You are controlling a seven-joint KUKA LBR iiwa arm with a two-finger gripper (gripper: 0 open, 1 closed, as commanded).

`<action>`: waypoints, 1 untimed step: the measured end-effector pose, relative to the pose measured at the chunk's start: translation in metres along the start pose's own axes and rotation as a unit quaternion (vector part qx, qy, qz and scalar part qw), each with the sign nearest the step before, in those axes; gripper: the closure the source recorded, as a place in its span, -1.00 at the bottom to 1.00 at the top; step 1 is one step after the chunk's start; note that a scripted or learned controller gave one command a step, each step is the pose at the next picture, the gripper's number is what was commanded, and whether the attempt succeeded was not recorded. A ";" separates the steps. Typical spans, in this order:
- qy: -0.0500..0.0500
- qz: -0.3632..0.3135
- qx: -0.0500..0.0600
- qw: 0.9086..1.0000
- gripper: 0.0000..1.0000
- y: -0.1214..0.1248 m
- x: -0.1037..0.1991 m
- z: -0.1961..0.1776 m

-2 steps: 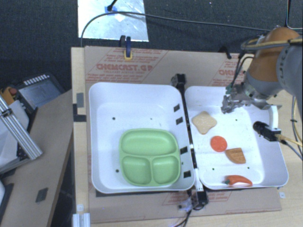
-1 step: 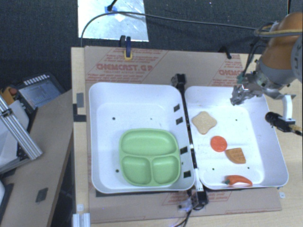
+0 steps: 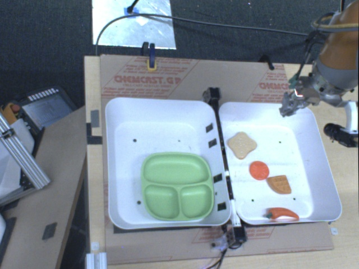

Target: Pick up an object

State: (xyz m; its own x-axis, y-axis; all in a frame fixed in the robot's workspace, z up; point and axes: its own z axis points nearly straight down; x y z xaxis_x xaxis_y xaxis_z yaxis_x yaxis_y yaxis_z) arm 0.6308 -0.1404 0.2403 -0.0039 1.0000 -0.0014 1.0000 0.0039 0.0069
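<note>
The right bin [image 3: 314, 150] holds several small objects: a tan bread-shaped piece [image 3: 242, 144], a red round slice [image 3: 258, 170], a brown wedge [image 3: 279, 184] and an orange-red carrot-like piece [image 3: 282, 214] near the front wall. My gripper [image 3: 290, 106] hangs over the far right corner of that bin, well behind and to the right of the tan piece. It is small and dark against the rim. Nothing shows beneath it.
The left bin [image 3: 123, 122] holds a green three-compartment tray [image 3: 176, 185] at its front. A black divider clip strip [image 3: 219, 150] runs between the bins. Cables cross behind the bench, and a yellow clamp [image 3: 151, 58] sits at the back edge.
</note>
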 end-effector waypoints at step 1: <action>0.002 -0.002 0.003 1.000 1.00 -0.019 0.049 0.011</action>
State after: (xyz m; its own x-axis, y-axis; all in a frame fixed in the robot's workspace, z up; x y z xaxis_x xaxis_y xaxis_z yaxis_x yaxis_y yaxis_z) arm 0.6119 -0.0918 0.2292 -0.0075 1.0000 0.0018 1.0000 0.0075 0.0003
